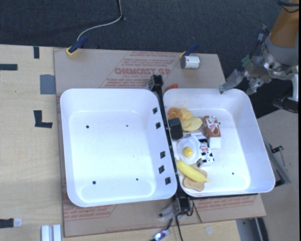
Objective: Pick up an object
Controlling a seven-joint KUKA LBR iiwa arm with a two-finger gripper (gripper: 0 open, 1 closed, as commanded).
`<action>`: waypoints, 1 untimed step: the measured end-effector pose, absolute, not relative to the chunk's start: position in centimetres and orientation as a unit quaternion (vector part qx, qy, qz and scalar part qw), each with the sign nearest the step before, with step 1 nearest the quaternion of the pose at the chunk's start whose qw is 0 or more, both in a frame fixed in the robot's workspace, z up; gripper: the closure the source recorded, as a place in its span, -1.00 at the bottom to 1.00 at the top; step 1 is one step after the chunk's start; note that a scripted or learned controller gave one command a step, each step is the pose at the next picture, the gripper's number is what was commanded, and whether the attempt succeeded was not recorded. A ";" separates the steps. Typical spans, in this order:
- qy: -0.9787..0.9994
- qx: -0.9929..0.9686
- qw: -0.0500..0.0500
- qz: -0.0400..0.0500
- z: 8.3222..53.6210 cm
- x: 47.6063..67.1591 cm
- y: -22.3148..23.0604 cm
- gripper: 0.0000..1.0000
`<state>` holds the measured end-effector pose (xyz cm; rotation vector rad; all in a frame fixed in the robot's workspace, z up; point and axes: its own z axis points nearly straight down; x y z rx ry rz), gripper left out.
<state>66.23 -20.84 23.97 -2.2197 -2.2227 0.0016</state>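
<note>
1. Above the far right corner of the right bin, your gripper hangs with its two fingers spread apart and nothing between them.
2. Behind it you can see the grey wrist rising into the orange band at the picture's top right.
3. Below and to the left of the gripper, well apart from it, your objects lie clustered against the right bin's left wall: a brown carton, a black block, yellow slices, a fried egg, a black-and-white cow figure, a banana and a bread slice.
4. Beside it you have the left bin, touching the right one along a black-clipped seam.
5. Both bins sit on a cardboard sheet bearing a small white device.
</note>
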 end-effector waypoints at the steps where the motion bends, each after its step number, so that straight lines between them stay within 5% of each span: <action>1: -0.708 -0.706 0.007 0.004 9.1 59.7 -13.9 -1.00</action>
